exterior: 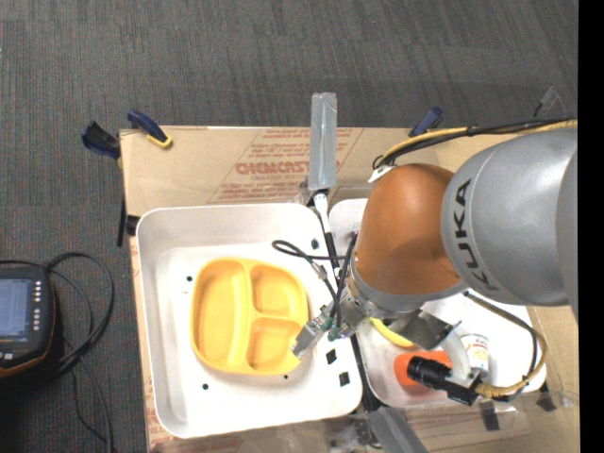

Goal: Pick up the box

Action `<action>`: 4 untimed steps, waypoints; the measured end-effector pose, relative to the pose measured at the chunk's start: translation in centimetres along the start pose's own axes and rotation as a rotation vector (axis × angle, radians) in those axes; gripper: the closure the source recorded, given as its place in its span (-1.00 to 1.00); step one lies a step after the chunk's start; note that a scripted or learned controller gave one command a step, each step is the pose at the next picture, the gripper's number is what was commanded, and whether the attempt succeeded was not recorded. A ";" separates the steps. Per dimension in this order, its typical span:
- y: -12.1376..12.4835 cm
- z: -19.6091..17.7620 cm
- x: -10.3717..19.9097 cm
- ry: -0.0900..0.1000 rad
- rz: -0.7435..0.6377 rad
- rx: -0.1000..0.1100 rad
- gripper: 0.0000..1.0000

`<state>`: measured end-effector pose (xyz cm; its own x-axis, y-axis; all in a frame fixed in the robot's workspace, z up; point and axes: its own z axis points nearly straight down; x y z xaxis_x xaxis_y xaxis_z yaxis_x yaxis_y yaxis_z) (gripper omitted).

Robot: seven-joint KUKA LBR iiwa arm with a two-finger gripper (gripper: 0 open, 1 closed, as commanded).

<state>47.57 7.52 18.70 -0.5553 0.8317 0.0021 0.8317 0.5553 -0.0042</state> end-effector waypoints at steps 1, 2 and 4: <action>-2.8 0.2 -4.8 0.001 0.203 0.000 -1.00; -2.7 -0.6 -4.8 0.003 0.205 0.003 1.00; -3.4 -5.6 -5.1 0.000 -0.025 -0.001 1.00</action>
<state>47.63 1.41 24.30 -0.5759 0.8175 0.0018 0.8175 0.5759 -0.0031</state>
